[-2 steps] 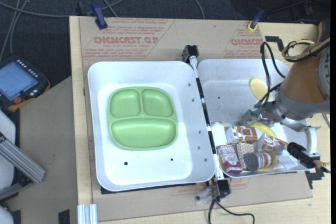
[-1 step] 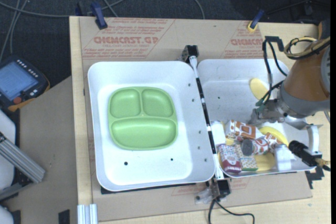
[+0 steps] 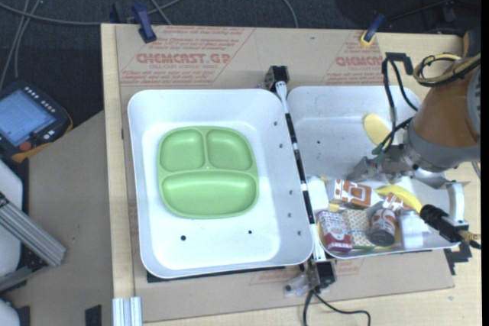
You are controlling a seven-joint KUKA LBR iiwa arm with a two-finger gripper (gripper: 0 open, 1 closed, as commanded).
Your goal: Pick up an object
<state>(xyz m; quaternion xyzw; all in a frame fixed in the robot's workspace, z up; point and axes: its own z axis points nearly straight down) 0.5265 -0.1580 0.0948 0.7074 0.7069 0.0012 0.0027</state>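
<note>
**Op:** My gripper [image 3: 382,164] is down in the right bin [image 3: 321,107], low over the clutter at its near side. Whether it's open or closed, I cannot tell from this slant; the wrist hides that.

**Spotter:** What's under it?

**Op:** A tight heap. A banana [image 3: 403,196] just beside the gripper, a brown-and-white box [image 3: 353,195] touching it on the left, a small can [image 3: 383,225] and a red-labelled packet [image 3: 335,231] nearer the front wall. A yellow lemon-like fruit [image 3: 376,127] sits apart, further back.

**Spotter:** And the left bin [image 3: 145,126]?

**Op:** That one carries the green divided plate [image 3: 207,172], well away from the arm.

**Spotter:** Risks?

**Op:** I'd judge crowding is the main one. Things press against each other, so closing could pinch two at once, or nudge the box aside and catch nothing. The banana's curve may slip out. The can could roll. Nothing reads as held yet.
</note>
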